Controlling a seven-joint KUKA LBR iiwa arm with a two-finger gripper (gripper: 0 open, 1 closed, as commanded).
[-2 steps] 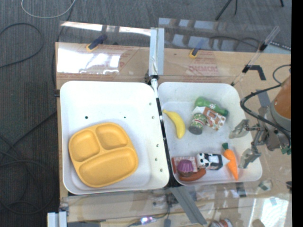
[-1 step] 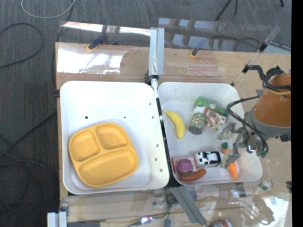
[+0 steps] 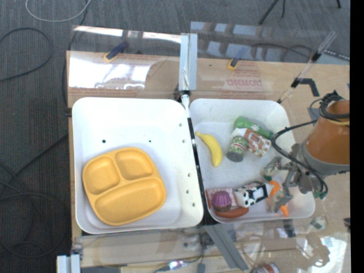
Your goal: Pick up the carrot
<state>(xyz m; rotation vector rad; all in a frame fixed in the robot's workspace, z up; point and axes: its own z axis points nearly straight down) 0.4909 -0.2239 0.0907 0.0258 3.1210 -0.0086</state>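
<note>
Nearest me, along the front wall of the right bin (image 3: 250,108), lies a crowded row: a hot dog (image 3: 232,212), a purple-topped cupcake (image 3: 220,199) and a black-and-white toy cow (image 3: 252,195), packed close together. Just right of the cow lies the carrot (image 3: 275,187), orange, in the bin's front right corner. The gripper (image 3: 282,182) hangs right over it, its fingers (image 3: 272,166) spread apart on either side of the carrot; I cannot tell whether they touch it. The cow crowds the carrot's left side and the bin's right wall is close behind the arm (image 3: 330,135).

In the left bin (image 3: 114,110) a yellow divided plate (image 3: 123,185) sits toward the front left, with bare white floor beyond it.

Farther back in the right bin, a banana (image 3: 211,148) lies near the dividing wall, a small can (image 3: 238,148) stands beside a red-and-white packet (image 3: 257,142), and a green item (image 3: 250,124) lies behind them. Open floor separates this group from the front row.
</note>
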